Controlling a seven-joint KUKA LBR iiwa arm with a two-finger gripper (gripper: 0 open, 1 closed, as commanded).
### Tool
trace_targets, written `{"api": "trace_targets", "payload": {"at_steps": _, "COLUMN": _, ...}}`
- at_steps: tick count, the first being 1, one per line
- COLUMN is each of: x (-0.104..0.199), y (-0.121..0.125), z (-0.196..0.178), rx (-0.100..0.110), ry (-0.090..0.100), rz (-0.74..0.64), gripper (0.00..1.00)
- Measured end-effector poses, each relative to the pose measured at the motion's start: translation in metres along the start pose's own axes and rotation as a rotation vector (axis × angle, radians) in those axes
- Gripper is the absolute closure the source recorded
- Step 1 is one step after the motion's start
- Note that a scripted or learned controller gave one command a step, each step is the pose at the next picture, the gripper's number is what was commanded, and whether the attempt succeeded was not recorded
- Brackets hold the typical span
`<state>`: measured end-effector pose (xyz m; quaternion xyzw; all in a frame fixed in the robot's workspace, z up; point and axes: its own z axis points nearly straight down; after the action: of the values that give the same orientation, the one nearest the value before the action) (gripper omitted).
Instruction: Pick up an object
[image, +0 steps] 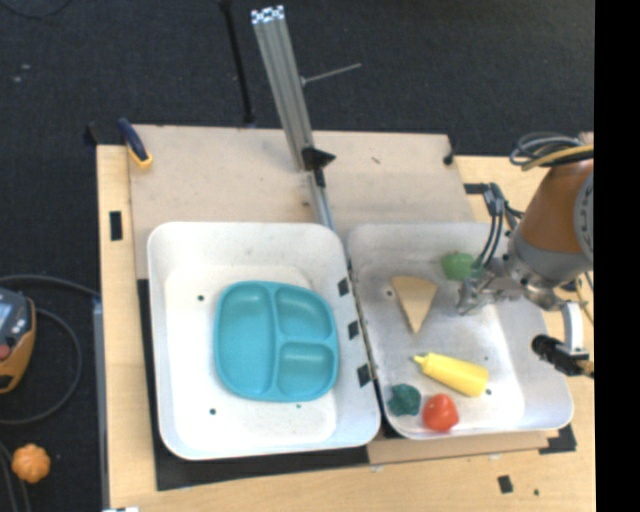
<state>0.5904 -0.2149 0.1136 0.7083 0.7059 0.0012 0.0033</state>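
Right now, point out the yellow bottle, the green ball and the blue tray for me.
yellow bottle (455, 374), camera view, middle of its body.
green ball (457, 265), camera view, centre of its top.
blue tray (276, 341), camera view, ridge where its compartments meet.

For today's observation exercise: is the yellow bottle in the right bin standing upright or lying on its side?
Lying on its side. The yellow bottle stretches lengthwise across the floor of the right bin.
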Motion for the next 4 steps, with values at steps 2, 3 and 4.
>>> {"api": "trace_targets", "payload": {"at_steps": 2, "x": 0.009, "y": 0.000, "z": -0.097, "rx": -0.001, "ry": 0.000, "rz": -0.007, "gripper": 1.00}}
{"api": "trace_targets", "payload": {"at_steps": 3, "x": 0.007, "y": 0.002, "z": -0.152, "rx": -0.002, "ry": -0.001, "rz": -0.007, "gripper": 1.00}}
{"api": "trace_targets", "payload": {"at_steps": 4, "x": 0.054, "y": 0.008, "z": -0.142, "rx": 0.004, "ry": 0.002, "rz": -0.009, "gripper": 1.00}}
